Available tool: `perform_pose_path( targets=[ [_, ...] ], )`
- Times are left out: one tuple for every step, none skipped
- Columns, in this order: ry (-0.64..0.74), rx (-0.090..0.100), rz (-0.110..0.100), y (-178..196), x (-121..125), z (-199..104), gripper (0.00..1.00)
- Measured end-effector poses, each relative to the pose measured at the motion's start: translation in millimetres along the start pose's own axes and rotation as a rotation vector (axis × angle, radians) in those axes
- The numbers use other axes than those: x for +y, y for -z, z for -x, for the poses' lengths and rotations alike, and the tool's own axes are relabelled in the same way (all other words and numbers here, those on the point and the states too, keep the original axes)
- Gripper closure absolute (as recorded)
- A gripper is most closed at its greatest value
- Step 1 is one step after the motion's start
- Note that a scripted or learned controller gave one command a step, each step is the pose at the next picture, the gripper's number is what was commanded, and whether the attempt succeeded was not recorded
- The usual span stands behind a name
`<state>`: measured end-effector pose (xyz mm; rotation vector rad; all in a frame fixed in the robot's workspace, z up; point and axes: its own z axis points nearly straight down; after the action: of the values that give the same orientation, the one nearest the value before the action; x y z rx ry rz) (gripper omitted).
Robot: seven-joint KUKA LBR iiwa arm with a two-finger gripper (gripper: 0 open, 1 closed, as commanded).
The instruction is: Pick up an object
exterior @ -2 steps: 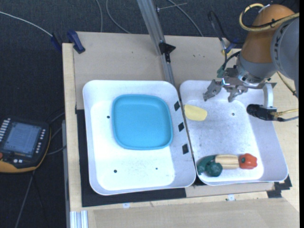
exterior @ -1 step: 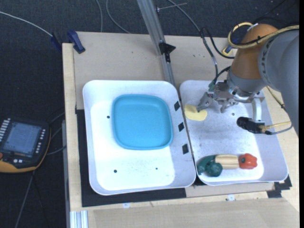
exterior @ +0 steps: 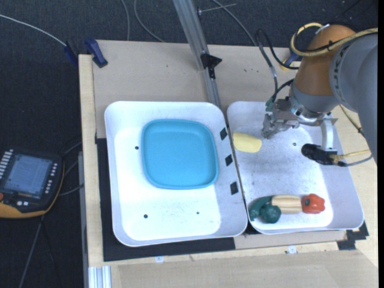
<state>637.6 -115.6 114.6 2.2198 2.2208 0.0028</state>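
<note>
A pale yellow object (exterior: pixel 246 142) lies at the left side of the right bin (exterior: pixel 342 188), close to the divider. My gripper (exterior: pixel 271 128) hangs just right of it and slightly farther back, low over the bin floor. Nothing shows between its fingers. At the bin's near edge lie a dark green object (exterior: pixel 264 211), a tan cylinder (exterior: pixel 287 204) and a red object (exterior: pixel 312 203) in a row.
The left bin (exterior: pixel 120 161) bears a blue square plate (exterior: pixel 179 153). A metal pole (exterior: pixel 193 26) slants over the bench behind the bins. A black connector with a cable (exterior: pixel 320 154) hangs from the arm over the right bin.
</note>
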Motion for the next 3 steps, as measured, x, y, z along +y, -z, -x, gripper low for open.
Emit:
perform_pose_path(
  targets=[
    [0.000, -0.001, 0.004, 62.1, -1.2, 5.0, 1.00],
    [0.000, -0.001, 0.003, 115.3, 0.0, 5.0, 1.00],
    [0.003, 0.001, 0.000, 126.4, -15.6, -41.2, 1.00]
  ],
)
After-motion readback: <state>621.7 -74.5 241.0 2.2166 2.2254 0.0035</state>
